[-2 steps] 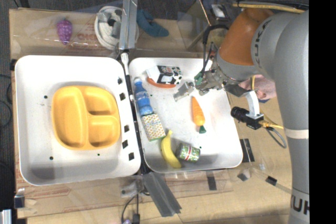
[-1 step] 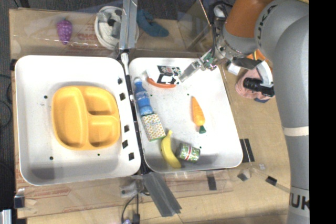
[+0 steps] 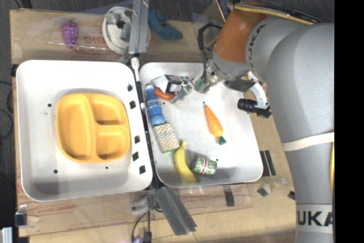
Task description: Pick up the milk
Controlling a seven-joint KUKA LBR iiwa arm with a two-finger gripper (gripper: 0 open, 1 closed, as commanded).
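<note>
Camera view shows what seems to be the milk (image 3: 166, 86), a small white carton with red and black marks, lying at the far edge of the right bin (image 3: 245, 145). The jaws sit just beside it on its right, and I cannot tell whether they are open or closed. The grey arm (image 3: 284, 65) reaches in over the desk (image 3: 40, 28). Nearer lie a blue bottle (image 3: 154, 106), speckled box (image 3: 165, 137), banana (image 3: 182, 163), green can (image 3: 203, 165) and carrot (image 3: 214, 122). The left bin (image 3: 34, 79) holds a yellow tray (image 3: 94, 125).
</note>
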